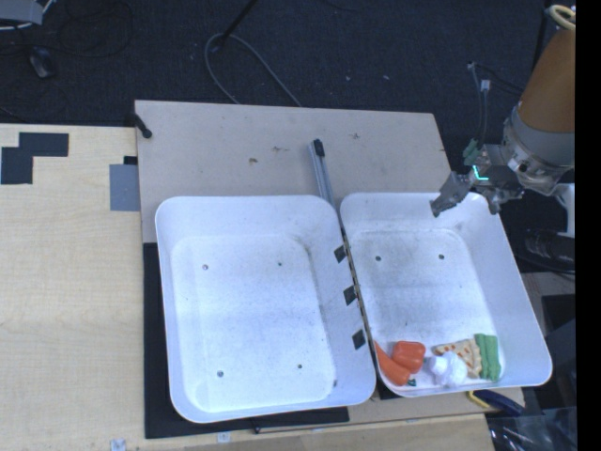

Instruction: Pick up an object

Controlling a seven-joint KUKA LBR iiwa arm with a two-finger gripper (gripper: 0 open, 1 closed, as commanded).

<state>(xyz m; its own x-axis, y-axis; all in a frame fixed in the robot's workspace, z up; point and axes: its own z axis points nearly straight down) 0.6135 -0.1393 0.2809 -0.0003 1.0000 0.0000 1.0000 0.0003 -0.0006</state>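
Gripper (467, 195) fingers apart, unladen, over right bin (526, 299) far rim; bench (235, 153) beige, floor dark.

We see an evenly lit scene, fairly bright over the bench and falling off to near black on the dark carpeted floor (310, 26) at the top. The two shallow white plastic bins (246, 397) glare softly, the left one washed out toward its near rim, so its surface detail thins. Shadows are faint and short, lying under the bin rims. The picture is low in resolution and slightly soft; the small coloured objects (441, 360) blur together.
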